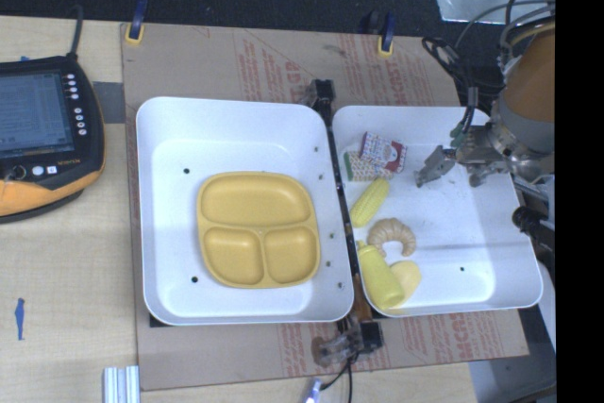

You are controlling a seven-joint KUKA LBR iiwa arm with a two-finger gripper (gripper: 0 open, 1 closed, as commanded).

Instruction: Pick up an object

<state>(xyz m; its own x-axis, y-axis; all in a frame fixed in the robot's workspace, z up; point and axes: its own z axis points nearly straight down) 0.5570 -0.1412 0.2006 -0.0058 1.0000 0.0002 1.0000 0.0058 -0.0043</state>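
Over on the right bin [491, 231], the gripper [442, 167] hangs above the white floor, near the far right side, and its jaws look apart with nothing between them. Objects sit along that bin's left side: a small snack packet [376, 155] at the top, a corn cob [369, 199] just below it, then a croissant [393, 234], and a yellow bottle [379, 277] touching a pale banana-ish piece [407, 277] at the bottom. All of them are well apart from the gripper. The left bin [160, 212] holds a yellow divided tray [257, 228]. A tablet-style controller [42, 132] lies on the bench [57, 297] off to the left.
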